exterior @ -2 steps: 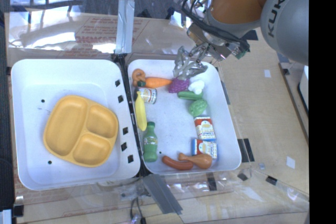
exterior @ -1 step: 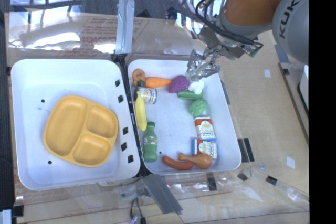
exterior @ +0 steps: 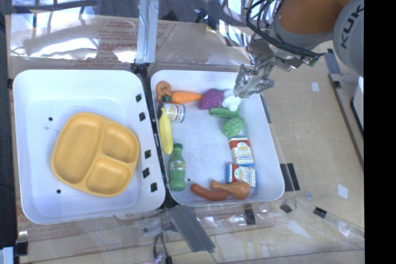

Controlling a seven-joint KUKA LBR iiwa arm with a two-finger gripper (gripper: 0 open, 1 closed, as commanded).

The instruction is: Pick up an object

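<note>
The right bin holds several toy foods. Along its far side lie a carrot, purple grapes, a small white piece and a green cucumber. My gripper hangs over the bin's far right corner, its tip just above and to the right of the white piece. Whether it touches that piece is unclear. Further toward the front are a green vegetable, two small cartons, a drumstick and a sausage.
A can, a banana and a green bottle line the right bin's left wall. The left bin holds a yellow divided plate. The arm and its cables reach in from the upper right.
</note>
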